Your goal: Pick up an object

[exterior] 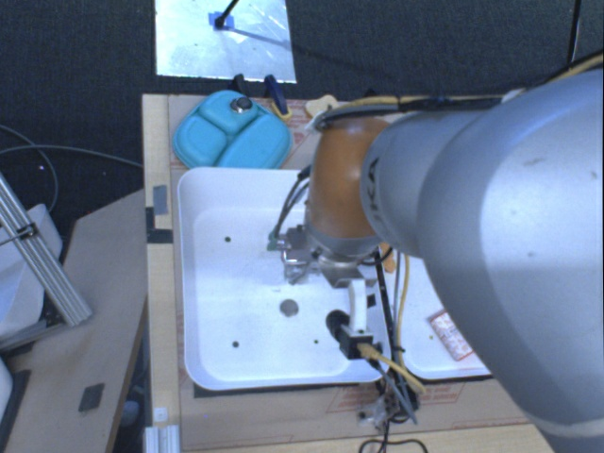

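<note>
A small grey round object [289, 308] lies on the floor of the left white bin [212, 253], near its middle. My gripper [296, 272] hangs over that bin, just above and slightly right of the round object, apart from it. A flat red and white packet [450, 335] lies in the right bin [444, 371], most of which is hidden by the arm. Nothing shows between the gripper's tips.
A blue moulded tray [231, 132] rests on the bench behind the left bin. A shiny metal plate [224, 24] lies farther back. The big grey arm with its orange band [344, 182] covers the right half. An aluminium frame [38, 253] stands at left.
</note>
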Controlling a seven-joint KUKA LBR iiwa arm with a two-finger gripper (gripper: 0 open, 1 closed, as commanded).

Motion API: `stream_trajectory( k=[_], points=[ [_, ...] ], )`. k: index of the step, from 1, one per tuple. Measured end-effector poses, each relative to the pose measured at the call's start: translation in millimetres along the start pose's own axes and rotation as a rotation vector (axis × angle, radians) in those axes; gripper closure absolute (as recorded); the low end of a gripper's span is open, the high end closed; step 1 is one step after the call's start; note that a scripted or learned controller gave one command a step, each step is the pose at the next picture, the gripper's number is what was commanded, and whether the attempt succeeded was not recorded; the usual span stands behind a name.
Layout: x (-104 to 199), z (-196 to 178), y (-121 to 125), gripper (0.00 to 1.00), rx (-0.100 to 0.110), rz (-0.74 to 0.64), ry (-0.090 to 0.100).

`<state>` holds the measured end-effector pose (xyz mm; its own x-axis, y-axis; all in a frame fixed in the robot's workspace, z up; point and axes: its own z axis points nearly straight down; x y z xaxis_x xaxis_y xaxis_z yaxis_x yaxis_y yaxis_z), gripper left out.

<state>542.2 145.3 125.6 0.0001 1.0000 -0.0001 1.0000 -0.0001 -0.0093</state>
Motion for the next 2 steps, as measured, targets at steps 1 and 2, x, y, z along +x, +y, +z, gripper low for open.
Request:
stream_trajectory(
  k=[1, 2],
  points=[
    [18, 42, 68, 1.00, -0.016, -0.006, 0.002],
    [52, 42, -27, 1.00, -0.002, -0.008, 0.001]
  ],
)
